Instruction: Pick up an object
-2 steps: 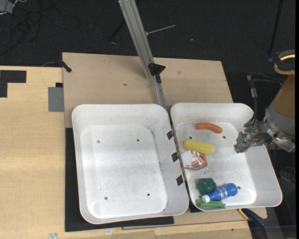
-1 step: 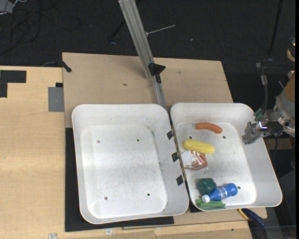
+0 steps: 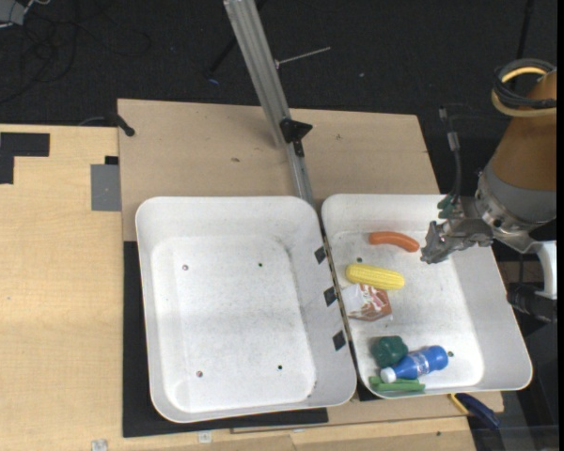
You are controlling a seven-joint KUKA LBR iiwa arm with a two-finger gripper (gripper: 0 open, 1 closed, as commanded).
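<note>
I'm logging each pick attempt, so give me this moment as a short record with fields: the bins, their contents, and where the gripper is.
left bin: white, shallow, nothing visible in it
right bin: white, shallow, holds all the items
items: orange sausage; yellow corn cob; clear wrapped packet; dark green lump; blue bottle
layout: sausage at the far end, corn and packet mid-bin, lump and bottle at the near end
gripper: over the right bin, just right of the sausage
held: nothing visibly held
</note>
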